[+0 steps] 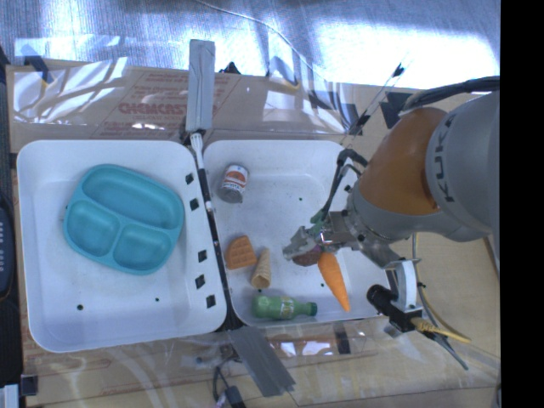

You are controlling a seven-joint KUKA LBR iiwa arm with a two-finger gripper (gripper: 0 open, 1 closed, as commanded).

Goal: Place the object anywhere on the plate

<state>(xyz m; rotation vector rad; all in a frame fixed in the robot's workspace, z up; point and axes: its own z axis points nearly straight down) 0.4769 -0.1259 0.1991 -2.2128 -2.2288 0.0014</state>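
Observation:
A teal plate (123,219) with three compartments lies in the left bin (51,313). My gripper (302,246) hangs low over the middle of the right bin (280,164), far to the right of the plate. Right under the gripper is a small dark reddish-brown object (308,258), partly hidden by it; I cannot tell whether it is held. An orange carrot (334,280) lies just right of and below that object, pointing toward the bin's front edge.
The right bin also holds a small can (234,183) at the back left, a waffle-like piece (240,252), a cone (261,268) and a green bottle (285,308) lying at the front. A divider wall (208,236) separates the bins.

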